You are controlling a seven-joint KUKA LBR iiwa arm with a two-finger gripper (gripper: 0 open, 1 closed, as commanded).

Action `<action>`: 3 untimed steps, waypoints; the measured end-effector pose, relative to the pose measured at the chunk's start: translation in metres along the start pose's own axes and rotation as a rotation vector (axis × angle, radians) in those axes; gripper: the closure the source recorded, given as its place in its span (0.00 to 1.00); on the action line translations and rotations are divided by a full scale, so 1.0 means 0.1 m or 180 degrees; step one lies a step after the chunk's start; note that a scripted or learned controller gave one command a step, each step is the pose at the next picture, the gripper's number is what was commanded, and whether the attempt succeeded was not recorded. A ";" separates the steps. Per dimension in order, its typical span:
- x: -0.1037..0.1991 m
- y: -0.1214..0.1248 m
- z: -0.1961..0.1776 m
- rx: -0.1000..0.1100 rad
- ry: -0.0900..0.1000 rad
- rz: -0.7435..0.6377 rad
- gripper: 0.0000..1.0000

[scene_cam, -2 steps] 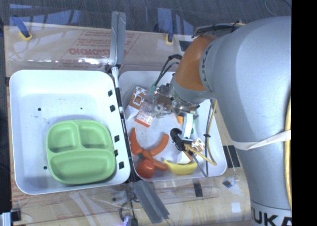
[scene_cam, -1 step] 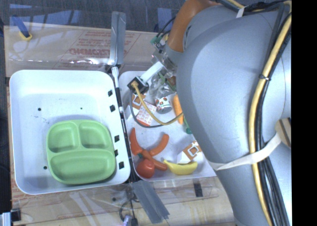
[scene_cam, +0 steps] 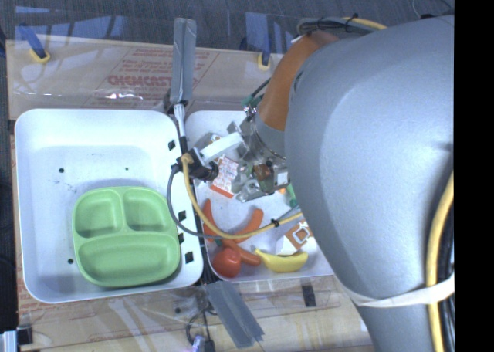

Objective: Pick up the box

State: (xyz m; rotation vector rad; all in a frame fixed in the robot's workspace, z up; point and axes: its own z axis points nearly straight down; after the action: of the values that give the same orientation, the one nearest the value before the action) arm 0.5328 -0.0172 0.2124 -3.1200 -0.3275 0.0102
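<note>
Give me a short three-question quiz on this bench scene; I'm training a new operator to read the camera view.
1. True or false: the green tray lies in the left bin.
2. Which lies nearest the right bin's front edge? A) banana B) box C) gripper
3. Fill in: the tray has ___ compartments.

Key: 1 true; 2 A; 3 three.

Robotics lab: taped bench [scene_cam: 116, 72], twin white bins [scene_cam: 46, 142], toy food [scene_cam: 282, 260].
</note>
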 end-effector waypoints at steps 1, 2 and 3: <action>0.00 -0.02 -0.09 0.0012 -0.0016 -0.0028 1.00; 0.01 -0.03 -0.18 0.0021 -0.0029 -0.0058 1.00; 0.01 -0.05 -0.27 0.0028 -0.0040 -0.0086 1.00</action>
State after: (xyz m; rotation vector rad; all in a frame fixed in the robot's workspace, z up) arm 0.5332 -0.0125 0.2392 -3.1076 -0.3686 0.0309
